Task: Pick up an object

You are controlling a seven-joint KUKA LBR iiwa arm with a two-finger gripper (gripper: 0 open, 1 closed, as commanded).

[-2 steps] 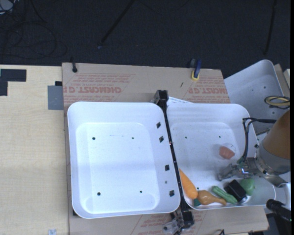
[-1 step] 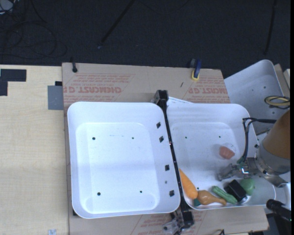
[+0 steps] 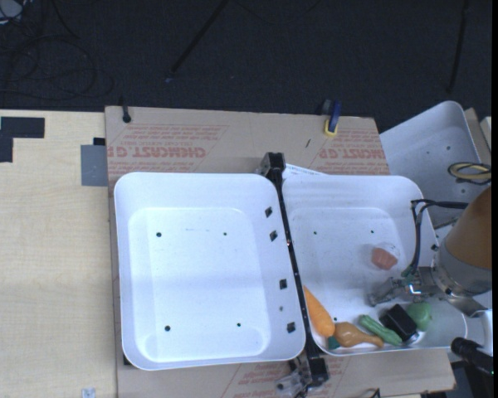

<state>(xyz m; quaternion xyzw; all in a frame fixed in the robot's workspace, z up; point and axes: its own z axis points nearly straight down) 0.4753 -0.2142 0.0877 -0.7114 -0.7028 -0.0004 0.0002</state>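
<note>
My gripper (image 3: 382, 291) reaches in from the right and sits low over the right bin (image 3: 340, 197), pointing left. Its fingers look spread, with only white bin floor between them, so it is open. A small pink-red object (image 3: 384, 258) lies just above it, apart from the fingertips. Below and to its right lie a black block (image 3: 398, 321), a round green piece (image 3: 421, 312) and a long green object (image 3: 380, 329). An orange carrot-like piece (image 3: 318, 310) and a yellow-orange piece (image 3: 349, 333) rest near the bin's front left corner.
The left bin (image 3: 133, 222) stands beside the right one, with a black divider rail (image 3: 286, 247) between them. Both rest on a cardboard sheet (image 3: 232, 139). The arm's grey body (image 3: 469, 255) and cables (image 3: 419, 222) overhang the right bin's right rim.
</note>
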